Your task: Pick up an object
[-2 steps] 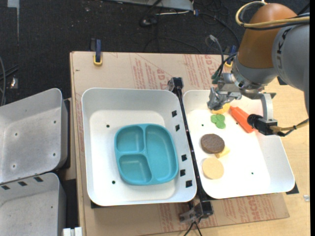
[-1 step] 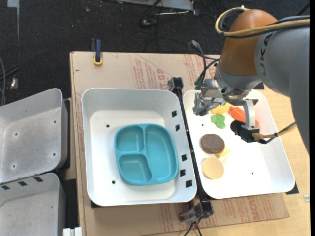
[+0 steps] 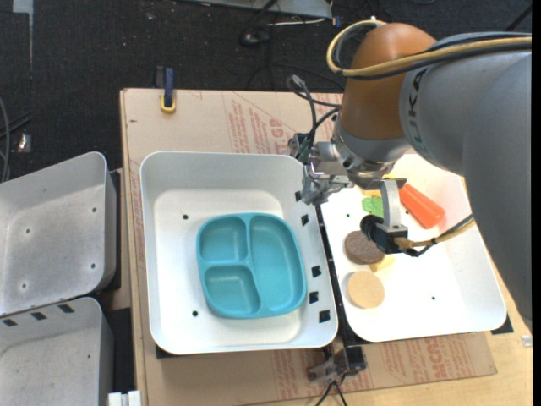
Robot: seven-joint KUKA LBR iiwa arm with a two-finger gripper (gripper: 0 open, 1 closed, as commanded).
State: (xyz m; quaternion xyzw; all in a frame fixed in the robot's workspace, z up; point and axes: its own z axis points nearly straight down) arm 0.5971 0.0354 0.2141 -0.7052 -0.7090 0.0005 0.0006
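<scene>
Brown disc [image 3: 362, 249], tan disc [image 3: 366, 290] and orange piece [image 3: 422, 205] lie in right bin [image 3: 456, 303], 4 o'clock from tool [image 3: 314, 180]. Arm [image 3: 456, 100] bends down over bins' shared edge; cannot tell tool state. Teal divided plate [image 3: 251, 265] sits in left bin [image 3: 169, 193].

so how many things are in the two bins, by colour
teal: 1, divided plate
orange: 1, carrot-like piece
green: 1, small piece
brown: 1, brown disc
tan: 1, tan disc
yellow: 1, yellow bit, partly hidden
total: 6
</scene>
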